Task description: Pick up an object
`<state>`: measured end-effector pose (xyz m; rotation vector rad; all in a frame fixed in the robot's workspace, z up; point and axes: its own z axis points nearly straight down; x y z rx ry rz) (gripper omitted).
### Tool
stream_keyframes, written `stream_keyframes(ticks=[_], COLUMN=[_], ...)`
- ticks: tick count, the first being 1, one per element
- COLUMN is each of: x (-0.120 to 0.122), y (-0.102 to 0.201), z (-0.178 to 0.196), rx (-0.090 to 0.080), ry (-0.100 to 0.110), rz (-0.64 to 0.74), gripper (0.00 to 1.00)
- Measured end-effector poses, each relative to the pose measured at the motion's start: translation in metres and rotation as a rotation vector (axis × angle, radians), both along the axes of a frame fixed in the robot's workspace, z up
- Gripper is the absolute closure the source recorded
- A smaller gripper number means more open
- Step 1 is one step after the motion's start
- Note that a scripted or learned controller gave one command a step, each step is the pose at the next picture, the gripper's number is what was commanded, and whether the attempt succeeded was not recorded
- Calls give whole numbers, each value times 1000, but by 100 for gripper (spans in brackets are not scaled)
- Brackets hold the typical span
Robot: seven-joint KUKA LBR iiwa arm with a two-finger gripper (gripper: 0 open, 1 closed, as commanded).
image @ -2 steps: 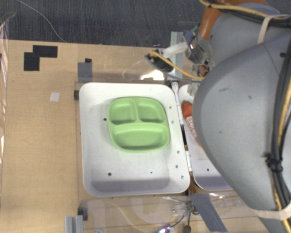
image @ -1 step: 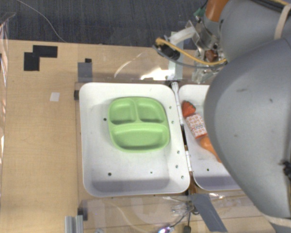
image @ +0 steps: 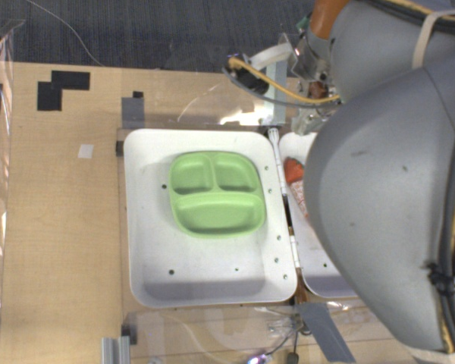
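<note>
Overhead view: green divided plate (image: 216, 194) lies flat near centre of left bin (image: 148, 226), orange-red object (image: 294, 171) partly visible in right bin (image: 318, 268) beside the divider, grey arm (image: 387, 165) covering that bin, jaw state cannot be told.

The arm (image: 394, 180) comes in from the right as a big grey bulk and bends back toward the far side. Its orange band (image: 330, 10) sits near the top, above the wrist (image: 315, 59), which is wrapped in cables. The hand end is hidden.
</note>
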<state>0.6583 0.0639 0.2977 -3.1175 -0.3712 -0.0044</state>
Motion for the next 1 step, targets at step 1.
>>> stream_keyframes(ticks=[1], x=[3], y=[17], z=[-10], rx=[1], ry=[1], rz=[-34], gripper=[100])
